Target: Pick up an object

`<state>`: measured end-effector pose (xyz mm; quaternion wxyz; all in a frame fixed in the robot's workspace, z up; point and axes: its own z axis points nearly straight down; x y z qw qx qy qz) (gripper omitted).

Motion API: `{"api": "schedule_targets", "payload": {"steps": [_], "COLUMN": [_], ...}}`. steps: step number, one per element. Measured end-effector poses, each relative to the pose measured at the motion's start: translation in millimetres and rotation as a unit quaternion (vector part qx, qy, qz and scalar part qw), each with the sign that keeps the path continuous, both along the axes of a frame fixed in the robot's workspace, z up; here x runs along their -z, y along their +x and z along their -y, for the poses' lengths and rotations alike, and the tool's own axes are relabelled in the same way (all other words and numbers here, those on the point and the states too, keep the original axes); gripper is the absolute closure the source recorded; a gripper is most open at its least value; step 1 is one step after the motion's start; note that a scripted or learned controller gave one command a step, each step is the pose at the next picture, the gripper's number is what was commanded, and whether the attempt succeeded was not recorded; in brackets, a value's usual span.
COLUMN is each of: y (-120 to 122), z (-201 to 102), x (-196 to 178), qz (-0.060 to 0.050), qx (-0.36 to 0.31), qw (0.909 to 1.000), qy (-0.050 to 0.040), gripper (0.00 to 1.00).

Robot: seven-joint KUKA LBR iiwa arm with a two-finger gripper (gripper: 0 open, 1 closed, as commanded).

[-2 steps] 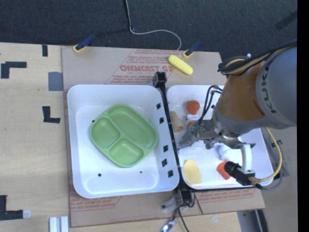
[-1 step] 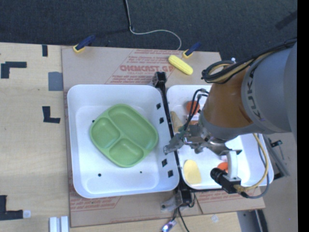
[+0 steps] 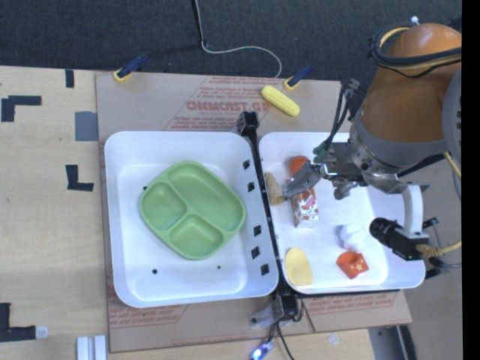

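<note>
Camera view from above: the right bin (image 3: 390, 280) carries the loose things to pick from, and the gripper (image 3: 302, 181) hangs over its left part, close to the wall it shares with the other bin. Whether the gripper is apart or together cannot be told, as dark wrist parts blur over it. Just beneath it lies one red-and-white packet (image 3: 306, 209), and one brown piece (image 3: 274, 189) rests against the dividing wall beside it. One orange-red item (image 3: 299, 163) shows behind the gripper, partly hidden, perhaps a small fruit. Toward the near rim lie one pale yellow oval (image 3: 298, 265), one red block (image 3: 352, 263) and one small white object (image 3: 349, 235), each apart from the others with bare floor between. The middle and near-right floor of this bin is open. A black cylindrical part (image 3: 391, 236) of the arm overhangs the right rim.

The left bin (image 3: 120, 201) holds one green divided plate (image 3: 193, 209), with bare white floor all round it. On the desk (image 3: 45, 201) behind the bins lie one yellow corn cob (image 3: 280, 100) and two blue-and-yellow clamps (image 3: 130, 67).
</note>
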<state>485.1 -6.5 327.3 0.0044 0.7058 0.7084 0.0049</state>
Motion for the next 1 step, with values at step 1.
{"api": "schedule_targets", "payload": {"steps": [1], "y": [-1.5], "z": [-0.2], "x": [-1.2], "qz": [-0.008], "qx": [0.0], "qw": [1.0], "qy": [-0.0009], "gripper": [1.0]}}
